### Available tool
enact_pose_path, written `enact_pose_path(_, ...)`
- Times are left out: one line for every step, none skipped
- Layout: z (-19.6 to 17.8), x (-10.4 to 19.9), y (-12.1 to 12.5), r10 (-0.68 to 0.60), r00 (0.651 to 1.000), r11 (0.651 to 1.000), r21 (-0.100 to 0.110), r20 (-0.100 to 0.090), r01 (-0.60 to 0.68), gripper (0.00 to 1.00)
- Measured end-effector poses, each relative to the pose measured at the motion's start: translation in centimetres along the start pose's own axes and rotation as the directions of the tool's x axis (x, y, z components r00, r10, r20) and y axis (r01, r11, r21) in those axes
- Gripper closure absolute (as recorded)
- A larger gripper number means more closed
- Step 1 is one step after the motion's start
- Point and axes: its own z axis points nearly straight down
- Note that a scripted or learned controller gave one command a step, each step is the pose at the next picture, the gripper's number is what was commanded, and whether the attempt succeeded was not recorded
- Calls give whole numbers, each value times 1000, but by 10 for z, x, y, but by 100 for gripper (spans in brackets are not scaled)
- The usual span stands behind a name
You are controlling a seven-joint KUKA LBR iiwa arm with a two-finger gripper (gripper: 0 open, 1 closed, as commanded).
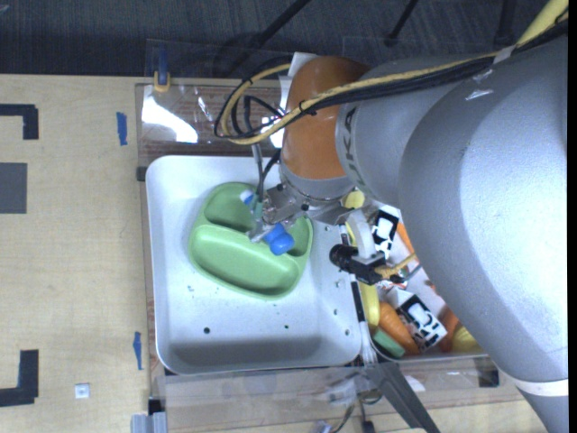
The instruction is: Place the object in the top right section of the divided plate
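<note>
From my seat I see the arm [469, 197] reaching in from the right and covering most of that side, with the gripper [268, 226] down over the green plate [239, 260]. The plate lies in the left bin [180, 332], in its far half and closer to the right wall than to the left one. The blue object [281, 241] sits at the gripper's tip, over the right part of the plate, about where the raised divider meets the right-hand section. I cannot tell from this angle whether the gripper is wide, narrow or clamped on the object, since the wrist hides the place where they meet. A second small blue patch [248, 198] shows at the gripper's far side, above the plate's top left section; I cannot say what it belongs to. A few dark specks [207, 330] dot the near floor of the bin. Past the bin's right wall, under the arm, an orange piece [392, 318], a green piece [388, 339] and a yellow piece [464, 336] lie close together.
</note>
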Motion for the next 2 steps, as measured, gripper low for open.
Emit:
enact_pose_path(43, 64, -17, -47, 999, 999, -10, 0, 47, 100)
enact_pose_path(46, 80, 19, 191, 981, 982, -12, -17, -191, 100)
